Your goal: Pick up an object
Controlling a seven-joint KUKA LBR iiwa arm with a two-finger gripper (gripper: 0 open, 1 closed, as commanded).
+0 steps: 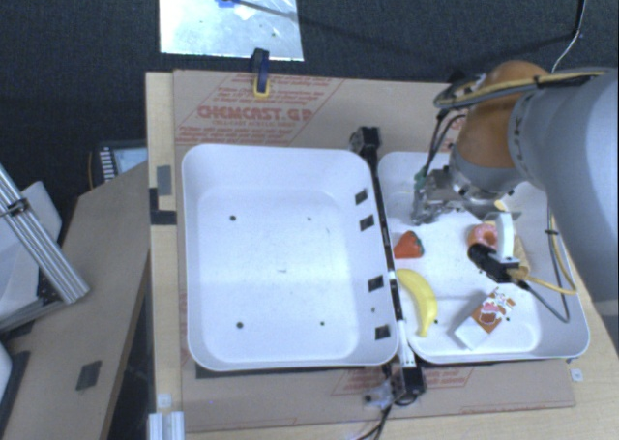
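Left bin [280,264]: on the bench, touching the right bin's side.
Right bin [571,337]: holds the items below.
Red piece [410,245]: at the gripper's 7 o'clock, near it.
Banana [419,299]: at the red piece's 6 o'clock, just beside it.
Gripper [432,204]: low over the right bin's far end; finger opening and contents cannot be told.
Small box [485,318]: at the banana's 3 o'clock.

A yellow banana [418,299] lies lengthwise well below the gripper [426,208]. A red piece [409,245] sits just under it (shape unclear). A small printed box [486,317] lies farther off, lower right.
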